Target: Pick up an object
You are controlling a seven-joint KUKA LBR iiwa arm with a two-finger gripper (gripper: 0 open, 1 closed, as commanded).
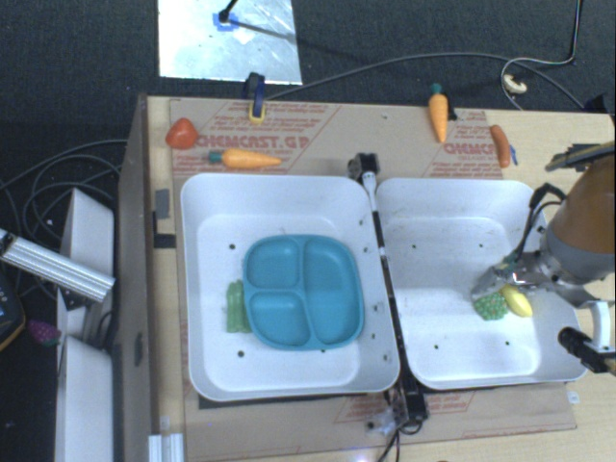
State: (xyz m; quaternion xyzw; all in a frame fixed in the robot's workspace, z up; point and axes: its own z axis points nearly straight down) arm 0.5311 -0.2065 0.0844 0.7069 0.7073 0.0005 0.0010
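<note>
In the right bin lie a small green bumpy object and a yellow lemon-like object, touching each other near the bin's right side. My gripper hangs just above and behind them, its metal tips close to the green and yellow pieces. The arm with its orange band comes in from the right. Nothing is visibly held between the tips.
The left bin holds a blue divided plate and a green strip at its left side. Toy carrots, a red toy and another orange toy lie on the bench behind the bins.
</note>
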